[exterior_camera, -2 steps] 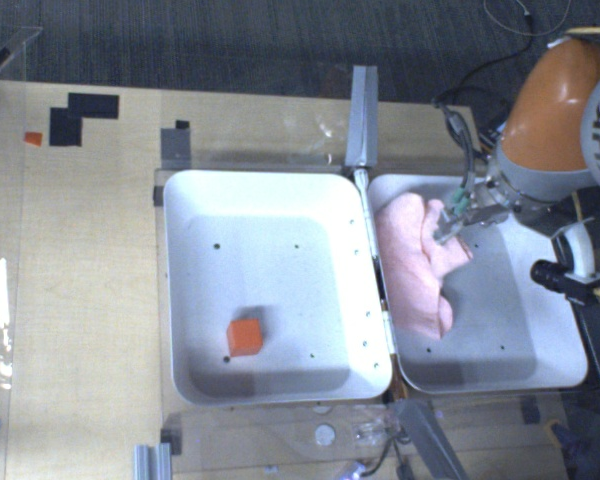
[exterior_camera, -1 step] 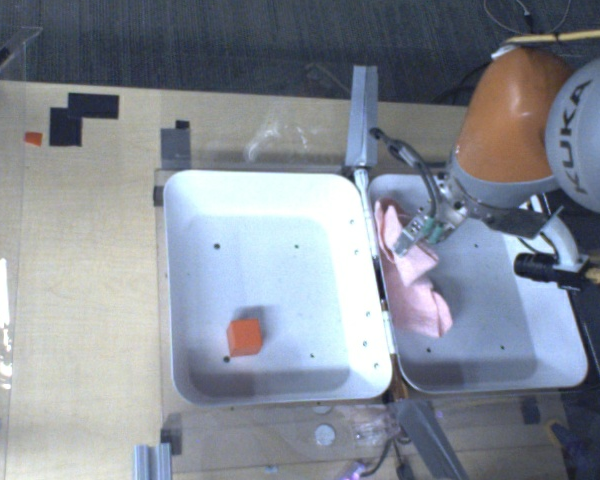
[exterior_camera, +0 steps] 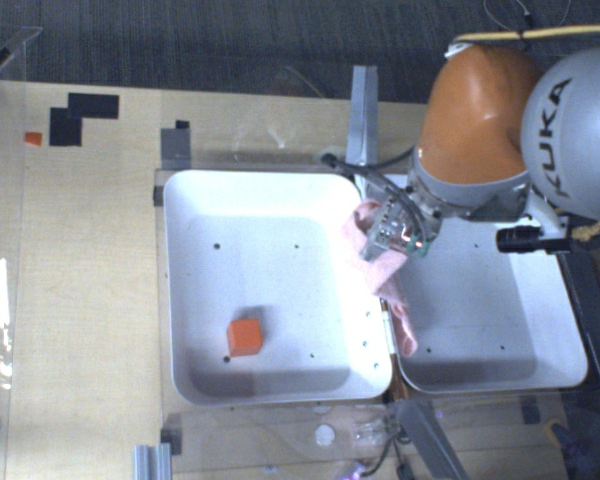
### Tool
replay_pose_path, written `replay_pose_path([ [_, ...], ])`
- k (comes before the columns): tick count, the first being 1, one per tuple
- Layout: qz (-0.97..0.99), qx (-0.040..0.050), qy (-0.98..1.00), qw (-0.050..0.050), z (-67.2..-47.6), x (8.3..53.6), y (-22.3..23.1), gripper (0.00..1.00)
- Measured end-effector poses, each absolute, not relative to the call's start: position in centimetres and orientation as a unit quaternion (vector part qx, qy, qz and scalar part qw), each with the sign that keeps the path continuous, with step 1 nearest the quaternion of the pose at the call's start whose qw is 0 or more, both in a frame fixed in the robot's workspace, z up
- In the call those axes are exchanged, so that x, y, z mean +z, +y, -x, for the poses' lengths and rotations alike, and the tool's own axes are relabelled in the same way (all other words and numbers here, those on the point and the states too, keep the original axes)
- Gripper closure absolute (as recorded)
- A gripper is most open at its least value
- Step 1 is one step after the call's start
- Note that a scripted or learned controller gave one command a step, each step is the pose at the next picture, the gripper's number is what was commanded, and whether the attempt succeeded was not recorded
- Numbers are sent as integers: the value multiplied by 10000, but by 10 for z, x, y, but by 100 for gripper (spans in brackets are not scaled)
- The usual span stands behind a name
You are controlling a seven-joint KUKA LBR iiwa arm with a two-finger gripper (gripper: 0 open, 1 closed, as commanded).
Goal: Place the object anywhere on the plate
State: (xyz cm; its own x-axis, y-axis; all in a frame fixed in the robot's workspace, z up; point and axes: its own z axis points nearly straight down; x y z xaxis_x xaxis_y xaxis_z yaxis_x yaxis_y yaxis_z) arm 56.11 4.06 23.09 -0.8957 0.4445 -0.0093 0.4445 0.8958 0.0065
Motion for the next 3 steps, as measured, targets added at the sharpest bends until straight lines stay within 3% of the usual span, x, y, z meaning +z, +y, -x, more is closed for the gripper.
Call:
replay_pose_path([
  [1, -296, 21, 9995, 62, -551, 241, 93, 100],
  [3, 26, 24, 10000, 45, -526, 227, 196, 100],
])
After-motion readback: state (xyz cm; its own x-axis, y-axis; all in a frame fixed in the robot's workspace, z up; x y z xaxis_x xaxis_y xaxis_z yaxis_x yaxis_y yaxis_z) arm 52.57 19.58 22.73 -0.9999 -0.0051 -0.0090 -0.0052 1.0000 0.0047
